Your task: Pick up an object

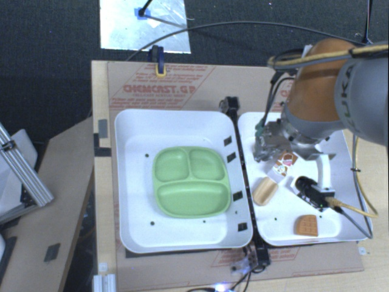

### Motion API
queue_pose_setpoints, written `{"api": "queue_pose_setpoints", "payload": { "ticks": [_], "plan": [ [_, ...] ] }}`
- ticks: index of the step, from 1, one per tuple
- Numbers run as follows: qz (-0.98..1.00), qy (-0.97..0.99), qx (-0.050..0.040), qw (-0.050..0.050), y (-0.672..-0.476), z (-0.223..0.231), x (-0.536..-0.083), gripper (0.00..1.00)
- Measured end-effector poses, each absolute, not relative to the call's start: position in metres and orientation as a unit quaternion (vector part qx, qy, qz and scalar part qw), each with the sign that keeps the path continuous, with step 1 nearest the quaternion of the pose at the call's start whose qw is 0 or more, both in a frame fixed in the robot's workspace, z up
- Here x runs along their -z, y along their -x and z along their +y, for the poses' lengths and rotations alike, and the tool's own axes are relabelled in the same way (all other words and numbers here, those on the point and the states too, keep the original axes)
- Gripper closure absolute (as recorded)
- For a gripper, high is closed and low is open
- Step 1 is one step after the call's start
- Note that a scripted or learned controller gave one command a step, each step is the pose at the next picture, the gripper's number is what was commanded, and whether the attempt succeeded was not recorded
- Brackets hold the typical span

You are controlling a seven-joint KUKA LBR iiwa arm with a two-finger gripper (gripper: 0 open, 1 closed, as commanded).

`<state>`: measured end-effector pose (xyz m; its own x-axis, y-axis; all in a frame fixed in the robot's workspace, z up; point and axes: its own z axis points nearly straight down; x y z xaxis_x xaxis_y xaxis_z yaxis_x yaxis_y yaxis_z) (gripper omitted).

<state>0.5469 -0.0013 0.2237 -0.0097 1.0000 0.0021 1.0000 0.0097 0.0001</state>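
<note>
From my console I see the arm (322, 72) reaching in from the right, over the right bin (276, 225). The gripper (265, 151) hangs low above that bin's upper left part, close to the wall shared with the left bin (176, 118). From this slant I cannot tell how far it is open, and I see nothing held in it.

Three loose things lie in the right bin. Just beside the gripper, towards the lower right, is a small white packet (283, 163) with red print. It sits tilted, with its long axis running from upper right to lower left. Just below it lies a tan oblong piece (265, 191), its long axis on much the same diagonal. Its narrower end points up and right towards the packet, and its rounder end points down and left towards the dividing wall. Whether the two touch I cannot make out. A brown waffle-patterned piece (306, 225), roughly square, rests flat near the bin's front edge, well apart from the gripper.

A green divided plate (191, 181) lies flat in the middle of the left bin.
</note>
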Motion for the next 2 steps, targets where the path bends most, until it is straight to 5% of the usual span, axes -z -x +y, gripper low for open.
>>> {"api": "queue_pose_setpoints", "payload": {
  "ticks": [2],
  "plan": [
    [-0.711, 0.703, 0.0012, 0.000, -0.537, 0.103, -0.236, 1.00]
  ]
}}
